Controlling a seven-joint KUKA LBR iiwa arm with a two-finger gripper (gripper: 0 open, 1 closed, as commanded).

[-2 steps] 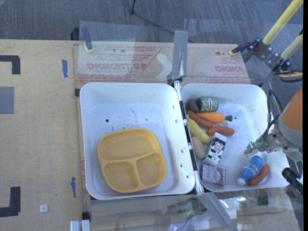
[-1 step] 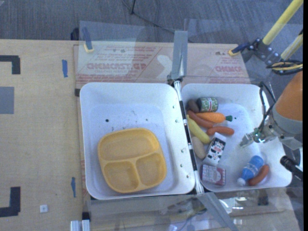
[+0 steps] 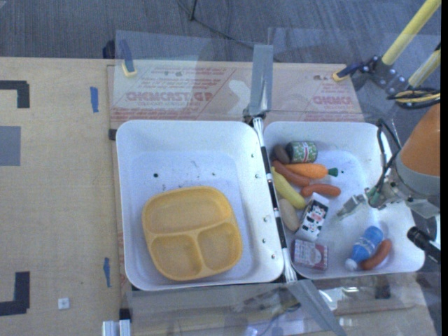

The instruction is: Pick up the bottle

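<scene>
The wooden surface carries both bins. The left bin holds a yellow divided tray lying flat toward its near side, well apart from anything the task concerns.

In the right bin most items are crowded against the left wall: a banana along the wall, a small patterned carton just beside it, and a red packet at the near corner. Behind these sit a dark can on its side, a carrot and a sausage, lying close together.

The gripper hangs over the open middle of this bin, to the right of the carton and clear of that clutter. Nothing is seen in its grasp, and from this slant I cannot tell whether it is spread or pressed together.

The bottle, clear blue with a white cap, lies on its side near the front right corner, a little nearer the camera than the gripper. A second sausage lies touching its right side. That neighbour probably matters, since a grasp across the body could catch both, so closing nearer the cap end looks safer.

The grey arm reaches in from the right edge, so the pick seems not yet begun
</scene>
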